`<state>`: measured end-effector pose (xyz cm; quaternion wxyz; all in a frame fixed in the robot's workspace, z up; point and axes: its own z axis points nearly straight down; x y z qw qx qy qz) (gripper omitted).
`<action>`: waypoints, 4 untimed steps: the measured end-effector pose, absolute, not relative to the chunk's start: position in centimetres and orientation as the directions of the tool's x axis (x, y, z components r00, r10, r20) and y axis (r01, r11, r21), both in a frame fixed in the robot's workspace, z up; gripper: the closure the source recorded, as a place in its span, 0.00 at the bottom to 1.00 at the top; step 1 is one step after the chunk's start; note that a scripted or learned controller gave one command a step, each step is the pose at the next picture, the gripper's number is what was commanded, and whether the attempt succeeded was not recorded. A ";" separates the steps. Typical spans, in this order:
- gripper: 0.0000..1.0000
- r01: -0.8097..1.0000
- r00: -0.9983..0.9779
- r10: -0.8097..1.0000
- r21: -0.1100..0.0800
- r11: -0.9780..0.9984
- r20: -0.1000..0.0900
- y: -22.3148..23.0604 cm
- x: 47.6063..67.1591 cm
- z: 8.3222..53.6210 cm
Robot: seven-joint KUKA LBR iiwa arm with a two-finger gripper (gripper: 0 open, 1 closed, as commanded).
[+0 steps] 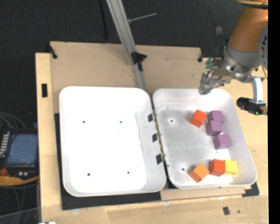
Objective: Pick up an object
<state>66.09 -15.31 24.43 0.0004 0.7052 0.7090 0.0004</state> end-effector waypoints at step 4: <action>1.00 1.000 -0.008 1.000 -0.001 0.008 0.002 4.5 58.0 23.0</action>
